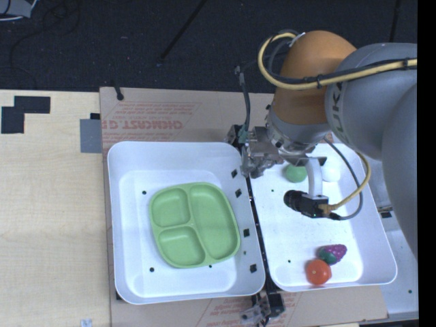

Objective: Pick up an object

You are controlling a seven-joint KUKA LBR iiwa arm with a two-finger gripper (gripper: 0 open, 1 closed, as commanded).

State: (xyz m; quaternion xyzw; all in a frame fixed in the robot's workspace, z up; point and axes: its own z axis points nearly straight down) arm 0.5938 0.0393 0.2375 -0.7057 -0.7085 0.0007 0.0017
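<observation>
In the right bin (293, 251) lie a small green ball-like object (296, 174) and a white object (332, 171) at the far side. A purple object (332, 253) and a red-orange round one (318, 272) lie near the front right corner. My gripper (256, 161) hangs over the right bin's far left corner, close to the wall between the bins and just left of the green object. The orange wrist band (313, 67) and grey arm hide the bin's far edge. Nothing shows in the gripper.
The left bin (129, 182) holds a light green divided plate (194, 225). A black connector with a yellow cable (306, 203) hangs from the arm over the middle of the right bin. Cardboard lies under both bins, and pale bench runs off to the left.
</observation>
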